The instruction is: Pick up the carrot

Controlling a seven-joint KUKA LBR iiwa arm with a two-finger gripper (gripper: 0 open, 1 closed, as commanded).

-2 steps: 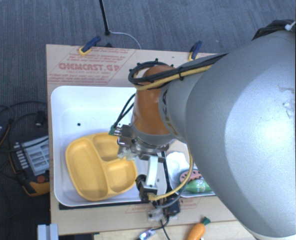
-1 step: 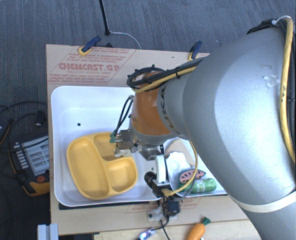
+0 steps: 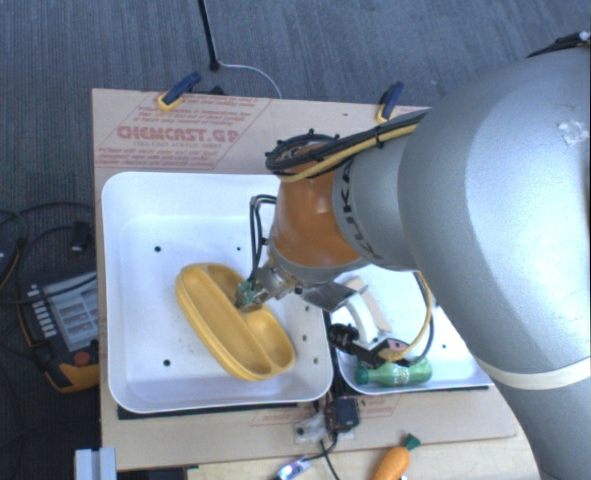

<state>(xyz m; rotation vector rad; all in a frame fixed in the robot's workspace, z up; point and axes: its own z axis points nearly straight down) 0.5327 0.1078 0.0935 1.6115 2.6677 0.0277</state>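
Orange carrot (image 3: pixel 392 461) sits right at the near edge of the bench (image 3: pixel 475 438), outside both bins, green top pointing up-right, and nothing is touching it. One carrot, that's it. Just behind it, in the right bin (image 3: pixel 445 380), there's one green bottle-looking thing (image 3: pixel 396 373) lying on its side next to some black cable bits. Left bin (image 3: pixel 135 268) holds one yellow dish (image 3: pixel 230 318), a long curved thing lying diagonally. So two bins, one item each, plus the carrot off on its own. Now the funny part: the gripper (image 3: pixel 247 294) is down in the left bin, right on the rim of the yellow dish, well apart from the carrot. Whether it's open or closed, can't tell, the orange wrist band and the big grey arm cover most of it. Looks like the reach step hasn't properly started. Next move probably calls for lifting clear of the dish, swinging toward the near edge past the bin wall, lining up along the carrot's length, then coming down. Farther back, two clamps (image 3: pixel 179 89) pin the board.
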